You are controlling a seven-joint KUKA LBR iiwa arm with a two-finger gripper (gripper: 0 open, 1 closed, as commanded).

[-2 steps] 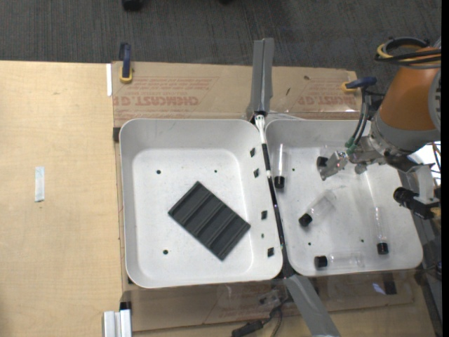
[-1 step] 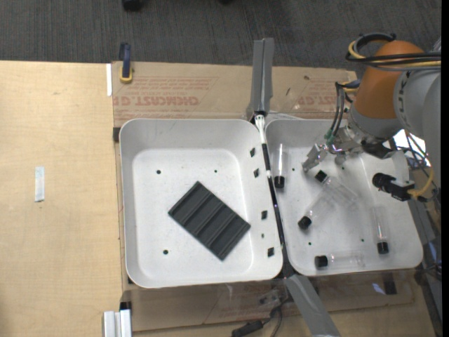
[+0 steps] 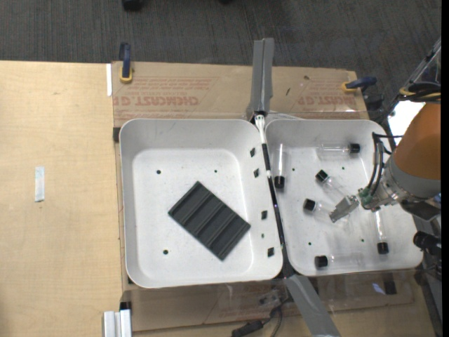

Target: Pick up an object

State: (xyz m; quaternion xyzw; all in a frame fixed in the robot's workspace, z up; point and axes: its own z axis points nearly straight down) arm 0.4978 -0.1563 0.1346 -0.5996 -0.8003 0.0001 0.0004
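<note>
1. Gripper (image 3: 344, 208): low inside the right bin (image 3: 298, 135), toward its right side; whether it is released or clenched cannot be told.
2. Vials: several clear, black-capped vials lie scattered in the right bin. One (image 3: 325, 179) is just beside the gripper on the left, another (image 3: 337, 148) near the far wall.
3. Left bin (image 3: 133, 209): a dark ribbed tray (image 3: 209, 220) lies flat at a slant near its centre.
4. Both bins sit touching on the table (image 3: 56, 139).
</note>
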